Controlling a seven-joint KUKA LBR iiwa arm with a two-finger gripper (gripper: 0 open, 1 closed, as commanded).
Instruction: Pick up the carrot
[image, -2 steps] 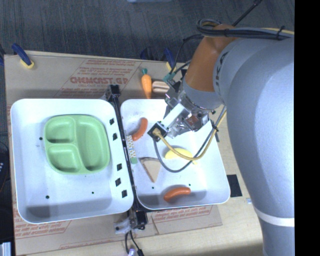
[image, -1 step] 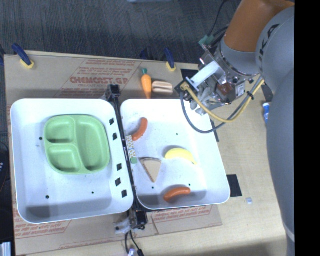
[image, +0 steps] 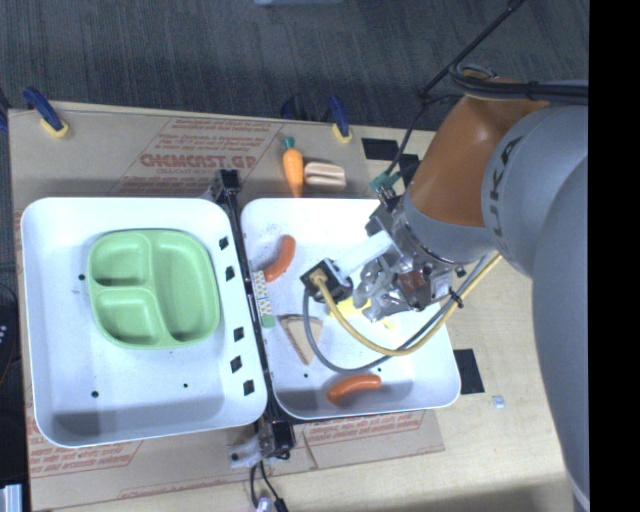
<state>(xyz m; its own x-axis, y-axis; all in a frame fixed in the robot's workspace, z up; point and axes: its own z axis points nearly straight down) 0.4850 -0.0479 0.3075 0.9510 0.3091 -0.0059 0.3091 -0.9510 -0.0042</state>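
The carrot (image: 291, 170) lies outside the right bin (image: 430, 372), just past its far rim, long axis pointing away from it, up and left of the gripper (image: 388, 296) (open or closed, I cannot tell).

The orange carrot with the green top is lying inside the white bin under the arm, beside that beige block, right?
Not inside. The camera view shows the orange carrot with the green top lying outside that white bin, on the printed cardboard past its far rim, beside the beige block.
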